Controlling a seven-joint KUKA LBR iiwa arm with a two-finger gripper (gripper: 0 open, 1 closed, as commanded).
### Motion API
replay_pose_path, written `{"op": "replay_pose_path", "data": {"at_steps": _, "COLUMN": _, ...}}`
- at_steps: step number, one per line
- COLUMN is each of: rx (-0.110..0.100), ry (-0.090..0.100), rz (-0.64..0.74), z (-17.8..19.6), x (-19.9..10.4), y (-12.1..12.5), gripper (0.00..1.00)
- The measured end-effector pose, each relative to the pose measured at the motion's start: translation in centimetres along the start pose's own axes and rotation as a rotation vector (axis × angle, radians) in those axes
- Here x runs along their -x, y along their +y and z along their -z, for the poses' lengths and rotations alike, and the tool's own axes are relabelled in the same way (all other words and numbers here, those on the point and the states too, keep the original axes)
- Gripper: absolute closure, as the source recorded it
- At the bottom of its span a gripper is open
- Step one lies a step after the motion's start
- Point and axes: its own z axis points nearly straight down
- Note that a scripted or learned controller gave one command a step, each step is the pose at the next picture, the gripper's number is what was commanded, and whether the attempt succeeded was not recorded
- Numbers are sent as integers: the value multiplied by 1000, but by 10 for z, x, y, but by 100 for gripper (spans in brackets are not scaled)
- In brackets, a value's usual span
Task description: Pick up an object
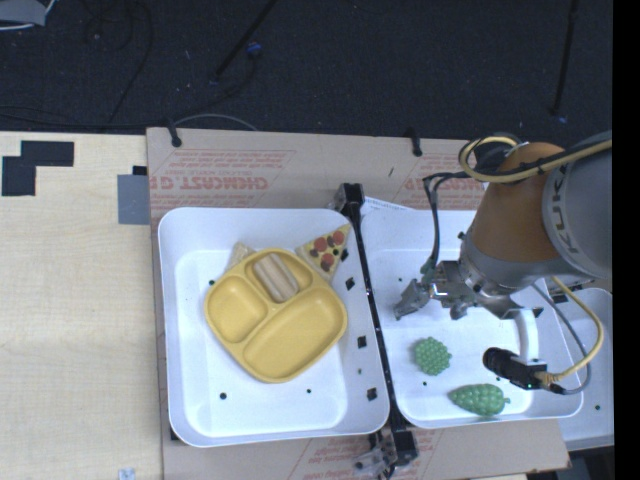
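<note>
My gripper [432, 300] hangs over the middle of the right bin [400, 258], its grey fingers spread apart with only white bin floor between them. A round, bumpy green fruit [432, 355] lies just below the gripper, apart from it. A longer bumpy green bunch [478, 399] rests near the bin's front edge. In the left bin [190, 268] lies a yellow divided plate [290, 333] with a tan bread-like piece [275, 275] in its top compartment. A pizza slice toy [328, 249] sits at the plate's upper right.
The black divider [365, 298] runs between the two bins. The arm's orange band [515, 203] and its cables, with a black connector [510, 366], overhang the right side of the right bin. Cardboard [260, 168] lies behind the bins.
</note>
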Motion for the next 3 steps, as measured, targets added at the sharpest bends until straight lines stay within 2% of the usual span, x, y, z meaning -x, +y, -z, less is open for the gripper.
{"op": "replay_pose_path", "data": {"at_steps": 1, "rx": 2, "ry": 0, "rz": 0, "z": -53, "x": -1, "y": 0, "gripper": 0}}
{"op": "replay_pose_path", "data": {"at_steps": 2, "rx": 1, "ry": 0, "rz": -5, "z": -42, "x": 1, "y": -1, "gripper": 100}}
{"op": "replay_pose_path", "data": {"at_steps": 3, "rx": 7, "ry": -1, "rz": -5, "z": 3, "x": 8, "y": -7, "gripper": 100}}
